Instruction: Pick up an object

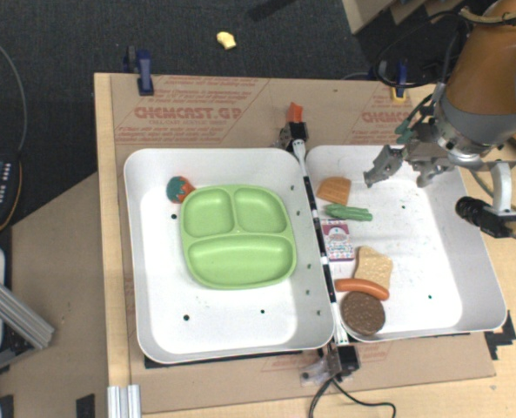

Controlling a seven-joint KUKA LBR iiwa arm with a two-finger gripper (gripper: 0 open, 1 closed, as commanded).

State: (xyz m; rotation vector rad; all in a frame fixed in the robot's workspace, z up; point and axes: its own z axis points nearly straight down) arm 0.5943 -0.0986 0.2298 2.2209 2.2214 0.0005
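Observation:
My gripper (403, 171) hangs open over the back of the right bin (453, 259), with nothing between its fingers. Along that bin's left side lie an orange-brown piece (333, 189), a green bean pod (348, 212), a small pink and white packet (337, 239), a slice of bread (375, 266), a red sausage (361, 288) and a brown round patty (363, 313). The orange-brown piece is the nearest, to the gripper's lower left.
The left bin (153, 277) holds a green divided plate (237, 235) and a small red and green ball (180, 189) at its back left. A black and orange clamp (294, 127) sits at the back between the bins. The bench is cardboard-topped (240, 103).

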